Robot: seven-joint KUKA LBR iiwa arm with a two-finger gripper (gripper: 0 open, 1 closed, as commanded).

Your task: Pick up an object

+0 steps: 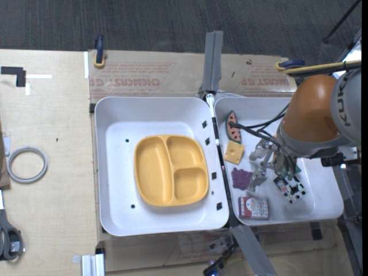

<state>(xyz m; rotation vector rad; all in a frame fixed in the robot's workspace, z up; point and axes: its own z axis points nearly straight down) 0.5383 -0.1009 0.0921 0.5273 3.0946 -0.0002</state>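
The claw [260,167] hangs in the right bin [322,209], whether wide or narrow cannot be told, just beside a purple toy [241,179] near that bin's left wall, cheese wedge [233,152] behind.

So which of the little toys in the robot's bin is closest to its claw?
The purple toy. It lies right beside the gripper, while the yellow cheese piece, watermelon slice and small red box sit farther off.
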